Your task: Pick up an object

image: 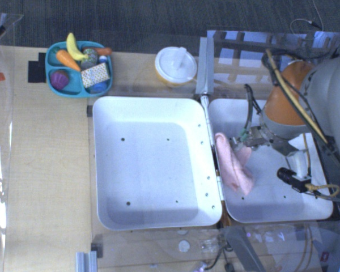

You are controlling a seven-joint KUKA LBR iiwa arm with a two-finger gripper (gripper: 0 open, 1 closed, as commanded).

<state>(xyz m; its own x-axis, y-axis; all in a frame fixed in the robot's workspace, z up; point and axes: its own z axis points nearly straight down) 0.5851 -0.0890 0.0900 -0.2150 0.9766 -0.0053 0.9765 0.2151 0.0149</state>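
Note:
A pink cloth [232, 164] lies crumpled in the right bin [283, 205], along its left wall. My gripper [243, 140] hangs low over the cloth's upper right part, right at the fabric. The grey arm with its orange band [283, 103] reaches in from the right above it. A fold of pink cloth rises toward the gripper, but whether it is clamped is hidden.
The left bin [150, 163] sits beside the right one. A blue tray [78, 67] of toy food stands at the back left, and a white lidded bowl [175, 65] behind the bins. Black cables [297, 181] trail over the right bin's right side.

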